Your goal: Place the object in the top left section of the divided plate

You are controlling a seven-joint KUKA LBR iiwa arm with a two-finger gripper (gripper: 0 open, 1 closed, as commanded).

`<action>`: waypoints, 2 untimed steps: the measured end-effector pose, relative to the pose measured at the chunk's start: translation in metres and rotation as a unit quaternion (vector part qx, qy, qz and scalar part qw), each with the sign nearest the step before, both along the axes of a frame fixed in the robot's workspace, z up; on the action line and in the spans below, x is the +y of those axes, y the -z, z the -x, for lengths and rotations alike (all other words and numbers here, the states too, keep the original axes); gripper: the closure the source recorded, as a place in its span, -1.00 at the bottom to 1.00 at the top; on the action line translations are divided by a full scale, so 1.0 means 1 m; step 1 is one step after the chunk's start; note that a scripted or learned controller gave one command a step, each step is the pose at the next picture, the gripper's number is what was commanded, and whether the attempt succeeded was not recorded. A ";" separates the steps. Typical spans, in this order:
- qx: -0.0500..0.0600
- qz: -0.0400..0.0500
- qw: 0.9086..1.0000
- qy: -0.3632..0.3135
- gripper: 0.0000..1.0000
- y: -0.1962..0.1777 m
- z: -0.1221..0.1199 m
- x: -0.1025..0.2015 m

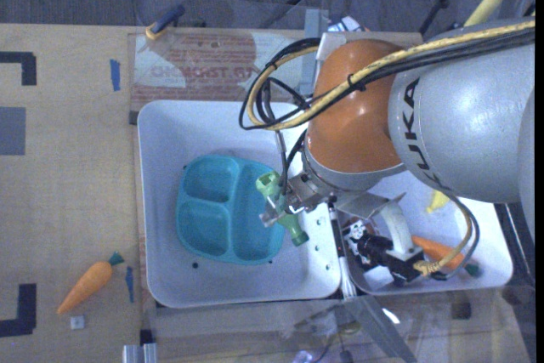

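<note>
A light blue divided plate (217,212) lies in the left white bin (161,140). My gripper (280,207) hangs over the plate's right edge, below the arm's orange band. A slim green object (295,231) sits between its fingers, one end poking out at the upper left and the other at the lower right. The gripper looks shut on it. The arm's wrist hides the middle of the green object and part of the plate's right rim.
The right bin (497,268) holds an orange toy carrot (432,248), a yellow piece (437,201), a white item (396,225) and a black-and-white object (367,244). Another toy carrot (85,286) lies on the bench left of the bins. Cables loop above the wrist.
</note>
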State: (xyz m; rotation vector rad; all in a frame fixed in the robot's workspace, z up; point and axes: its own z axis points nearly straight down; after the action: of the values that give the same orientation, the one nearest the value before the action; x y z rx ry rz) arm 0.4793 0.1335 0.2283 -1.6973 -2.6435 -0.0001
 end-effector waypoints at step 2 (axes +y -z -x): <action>-0.001 0.000 0.999 0.040 1.00 -0.061 -0.001 -0.045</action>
State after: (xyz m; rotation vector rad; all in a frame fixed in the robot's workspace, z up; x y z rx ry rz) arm 0.4798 0.0883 0.2896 -1.8036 -2.5738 -0.0001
